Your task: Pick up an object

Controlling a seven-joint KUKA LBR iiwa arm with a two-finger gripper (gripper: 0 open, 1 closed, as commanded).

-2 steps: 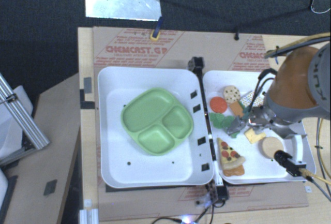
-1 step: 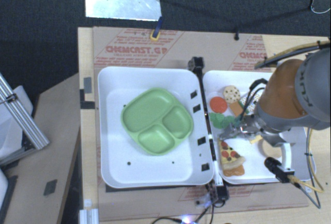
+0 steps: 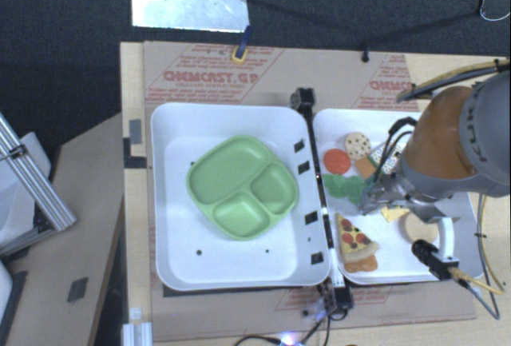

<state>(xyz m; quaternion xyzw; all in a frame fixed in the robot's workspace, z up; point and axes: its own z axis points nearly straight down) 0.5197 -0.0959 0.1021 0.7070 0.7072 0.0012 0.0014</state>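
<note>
From above, the left bin (image 3: pixel 172 176) holds a green divided plate (image 3: pixel 243 186), and the right bin (image 3: pixel 467 256) has the toy food scattered in it: a cookie (image 3: pixel 357 145), a red tomato slice (image 3: pixel 337 161), a green leafy piece (image 3: pixel 345 188), a yellow bit (image 3: pixel 393 214) and a pizza slice (image 3: pixel 356 240). The arm leans in from the right, its gripper (image 3: pixel 375 199) low over the leafy piece, close to the yellow bit; whether its pincer is apart or together I cannot tell. These look light, stiff, smooth plastic, likely to slip. The flat pieces I'd pinch across their edges; the pizza slice offers the broadest hold.
</note>
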